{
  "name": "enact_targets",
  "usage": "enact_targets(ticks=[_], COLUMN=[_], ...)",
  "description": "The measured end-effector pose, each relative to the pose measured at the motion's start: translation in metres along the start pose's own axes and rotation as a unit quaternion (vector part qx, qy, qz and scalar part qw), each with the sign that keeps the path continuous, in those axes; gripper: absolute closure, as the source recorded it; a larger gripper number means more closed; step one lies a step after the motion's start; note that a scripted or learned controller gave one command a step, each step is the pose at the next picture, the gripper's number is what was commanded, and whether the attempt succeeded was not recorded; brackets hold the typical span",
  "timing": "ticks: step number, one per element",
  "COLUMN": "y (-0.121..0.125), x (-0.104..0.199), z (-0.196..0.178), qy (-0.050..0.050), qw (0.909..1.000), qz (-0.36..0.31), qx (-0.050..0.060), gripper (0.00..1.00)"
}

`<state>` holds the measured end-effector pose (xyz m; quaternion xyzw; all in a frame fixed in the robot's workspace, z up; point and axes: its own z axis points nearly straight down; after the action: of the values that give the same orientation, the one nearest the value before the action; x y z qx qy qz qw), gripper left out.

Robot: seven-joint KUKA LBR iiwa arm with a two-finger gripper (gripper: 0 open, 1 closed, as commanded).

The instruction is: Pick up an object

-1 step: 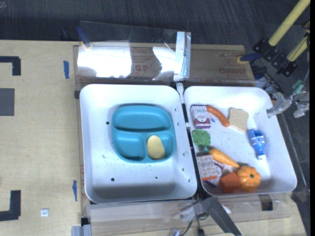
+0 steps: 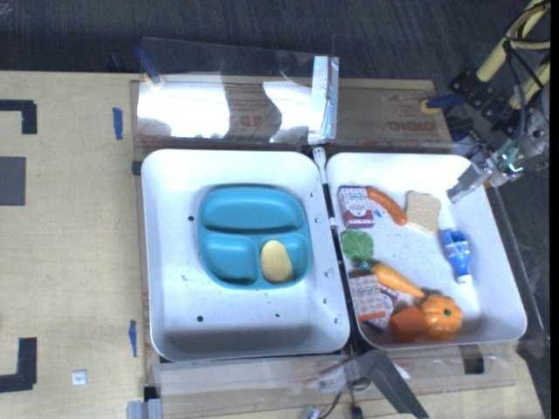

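The right bin (image 2: 502, 234) holds several toy foods. A red-and-white carton (image 2: 355, 206) lies at its far left, with an orange sausage (image 2: 387, 205) and a tan bread slice (image 2: 423, 211) beside it. A blue-and-white bottle (image 2: 456, 254) lies towards the right. Nearer the front are a green leafy piece (image 2: 357, 246), a carrot (image 2: 397, 279), a second carton (image 2: 369, 298), an orange pumpkin (image 2: 441, 315) and a red piece (image 2: 405, 322). My gripper (image 2: 469, 182) hangs over the bin's far right corner, up and to the right of the bread, with nothing seen in it.
In the left bin (image 2: 166, 234) sits a blue divided tray (image 2: 249, 234) with a yellow egg-shaped object (image 2: 276, 260) in its front right compartment. A clear plastic panel (image 2: 236, 103) stands behind the bins. Cables and arm parts (image 2: 515, 77) crowd the upper right.
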<state>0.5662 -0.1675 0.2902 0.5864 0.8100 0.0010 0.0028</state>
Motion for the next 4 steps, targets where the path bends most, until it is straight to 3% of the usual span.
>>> enact_targets(ticks=[1, 2, 3, 4], y=[-0.011, -0.004, -0.005, 0.038], x=[-0.018, -0.043, -0.047, 0.007], z=[0.156, 0.200, 0.190, 0.088], qy=[0.004, 0.009, 0.003, 0.000], qw=[0.9969, 0.9902, 0.9903, 0.9903], qz=[0.078, 0.139, 0.139, 0.139], qx=[0.007, -0.002, -0.004, -0.004], gripper=[0.00, 0.00, 1.00, 1.00])
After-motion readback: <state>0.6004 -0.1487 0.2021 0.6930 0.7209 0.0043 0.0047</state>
